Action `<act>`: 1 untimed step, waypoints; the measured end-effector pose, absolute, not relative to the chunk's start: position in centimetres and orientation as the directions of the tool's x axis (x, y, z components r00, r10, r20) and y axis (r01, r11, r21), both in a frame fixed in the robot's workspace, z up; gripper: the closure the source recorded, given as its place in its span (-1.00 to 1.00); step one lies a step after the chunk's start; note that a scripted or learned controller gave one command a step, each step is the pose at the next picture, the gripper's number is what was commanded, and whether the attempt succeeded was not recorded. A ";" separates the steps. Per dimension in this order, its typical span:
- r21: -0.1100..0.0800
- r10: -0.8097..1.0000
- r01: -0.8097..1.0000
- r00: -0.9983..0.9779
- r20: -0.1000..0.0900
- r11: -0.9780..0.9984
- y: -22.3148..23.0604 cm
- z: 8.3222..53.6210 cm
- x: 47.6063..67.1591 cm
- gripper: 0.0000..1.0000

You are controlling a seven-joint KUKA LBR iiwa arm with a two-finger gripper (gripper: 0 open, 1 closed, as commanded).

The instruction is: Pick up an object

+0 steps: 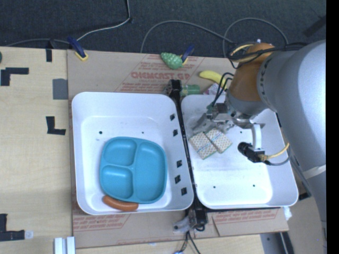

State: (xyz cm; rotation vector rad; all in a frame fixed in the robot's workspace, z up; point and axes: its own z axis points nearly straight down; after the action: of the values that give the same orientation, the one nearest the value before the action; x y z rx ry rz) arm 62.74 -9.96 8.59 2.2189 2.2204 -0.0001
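Observation:
In the right bin, two speckled beige square pads lie side by side, touching. My gripper hangs just above their far edge, its fingers spread open with nothing between them. The grey arm and orange wrist band cover the bin's upper right part. The left bin holds a blue divided plate, with an orange sausage lying against the plate's near rim.
Beyond the bins on the cardboard lie a yellow banana and a green toy. A black divider runs between the bins. A yellow cable and a black fitting hang from the wrist over the right bin.

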 end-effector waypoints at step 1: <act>0.003 1.000 1.000 -0.002 -0.002 0.002 -11.9 8.6 66.9 -1.00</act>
State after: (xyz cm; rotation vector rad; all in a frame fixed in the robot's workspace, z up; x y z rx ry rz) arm 66.92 -11.91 8.56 2.2166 2.2216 0.0016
